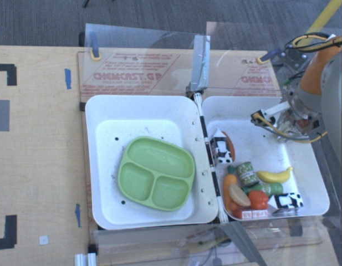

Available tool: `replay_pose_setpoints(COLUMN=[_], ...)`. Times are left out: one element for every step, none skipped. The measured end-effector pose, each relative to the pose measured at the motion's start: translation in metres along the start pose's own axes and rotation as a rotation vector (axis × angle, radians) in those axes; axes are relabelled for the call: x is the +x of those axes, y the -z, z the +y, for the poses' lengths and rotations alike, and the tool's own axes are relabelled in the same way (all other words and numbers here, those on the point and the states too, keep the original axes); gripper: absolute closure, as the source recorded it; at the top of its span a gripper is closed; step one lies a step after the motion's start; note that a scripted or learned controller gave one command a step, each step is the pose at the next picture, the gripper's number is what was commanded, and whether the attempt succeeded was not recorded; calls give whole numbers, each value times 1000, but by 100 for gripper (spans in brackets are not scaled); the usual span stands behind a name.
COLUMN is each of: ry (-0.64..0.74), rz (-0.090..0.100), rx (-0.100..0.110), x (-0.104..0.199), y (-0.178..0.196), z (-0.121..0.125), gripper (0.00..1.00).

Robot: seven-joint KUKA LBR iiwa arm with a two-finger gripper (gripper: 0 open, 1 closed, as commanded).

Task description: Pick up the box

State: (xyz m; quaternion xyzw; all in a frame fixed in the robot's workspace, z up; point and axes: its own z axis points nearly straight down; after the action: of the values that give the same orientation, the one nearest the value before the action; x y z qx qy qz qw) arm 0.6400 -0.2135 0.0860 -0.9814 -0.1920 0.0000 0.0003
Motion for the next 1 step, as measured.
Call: replay_pose_setpoints(ry=[-23], rz=[2], rx=[2], x=[0], y=[1], z=[-55], gripper=[100])
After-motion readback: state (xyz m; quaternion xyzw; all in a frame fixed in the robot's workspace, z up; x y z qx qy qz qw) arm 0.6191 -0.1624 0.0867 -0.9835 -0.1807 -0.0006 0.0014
